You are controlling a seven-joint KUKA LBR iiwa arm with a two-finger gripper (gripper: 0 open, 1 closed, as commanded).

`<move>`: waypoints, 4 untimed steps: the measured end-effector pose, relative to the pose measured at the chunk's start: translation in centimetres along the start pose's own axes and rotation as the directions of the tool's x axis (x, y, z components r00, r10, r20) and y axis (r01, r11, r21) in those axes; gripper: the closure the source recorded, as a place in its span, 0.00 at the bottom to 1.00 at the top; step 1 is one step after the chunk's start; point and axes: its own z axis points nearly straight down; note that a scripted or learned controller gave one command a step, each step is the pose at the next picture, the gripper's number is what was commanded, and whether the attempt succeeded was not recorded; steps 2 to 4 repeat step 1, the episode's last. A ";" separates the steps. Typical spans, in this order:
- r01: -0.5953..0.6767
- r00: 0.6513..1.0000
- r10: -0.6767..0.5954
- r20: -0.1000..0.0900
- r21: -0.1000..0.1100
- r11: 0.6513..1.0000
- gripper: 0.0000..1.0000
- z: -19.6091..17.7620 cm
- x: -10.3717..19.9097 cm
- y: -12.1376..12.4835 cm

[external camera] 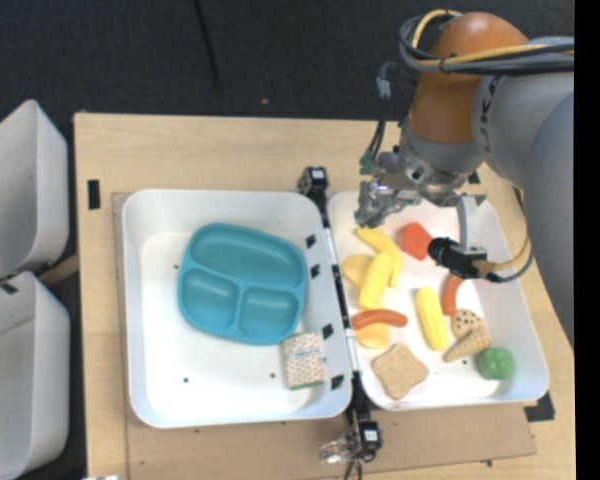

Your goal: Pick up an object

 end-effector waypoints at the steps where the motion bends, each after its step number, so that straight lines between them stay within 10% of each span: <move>1: -0.002 1.000 0.002 0.000 -0.002 1.000 1.00 -0.6 -0.7 -0.2; 4: -0.002 1.000 0.002 0.000 -0.002 1.000 1.00 -0.6 -0.7 -0.2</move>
